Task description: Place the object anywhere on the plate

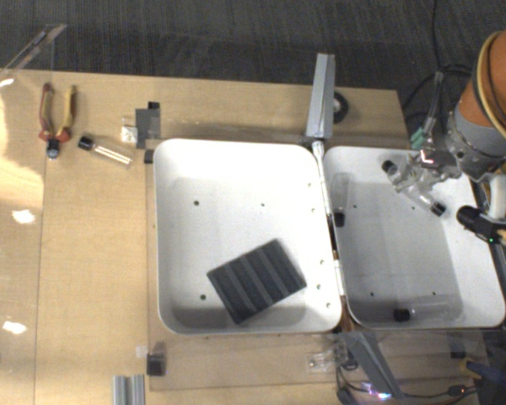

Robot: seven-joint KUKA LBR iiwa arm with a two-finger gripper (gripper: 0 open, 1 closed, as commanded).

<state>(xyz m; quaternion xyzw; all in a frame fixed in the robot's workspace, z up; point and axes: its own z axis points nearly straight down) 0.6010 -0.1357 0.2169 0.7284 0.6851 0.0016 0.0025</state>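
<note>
Looking down at a slant on a wooden bench (84, 251) that carries two shallow white bins side by side. The left bin (236, 167) holds one dark grey ribbed slab (256, 281), lying flat and turned at an angle near the bin's front wall, well apart from the arm. The right bin (388, 260) has one small dark piece (401, 315) resting near its front wall.

The grey arm with its orange band (493, 74) reaches in from the right, and its gripper (415, 178) hangs over the far part of the right bin. The gripper is a tangle of pale and clear parts from this angle, so I cannot tell whether it is open, closed, or gripping anything. Nothing can be made out in its grasp.

One upright grey metal post (322, 98) stands at the far edge where the two bins meet. On the bench left of the bins lie one pair of pliers with red and yellow handles (56, 116), one small clear tube with a black end (104, 148), and one small black and white bracket (145, 125) just beside the left bin's far corner. Cables (379, 386) gather at the bench's front edge beneath the right bin.
</note>
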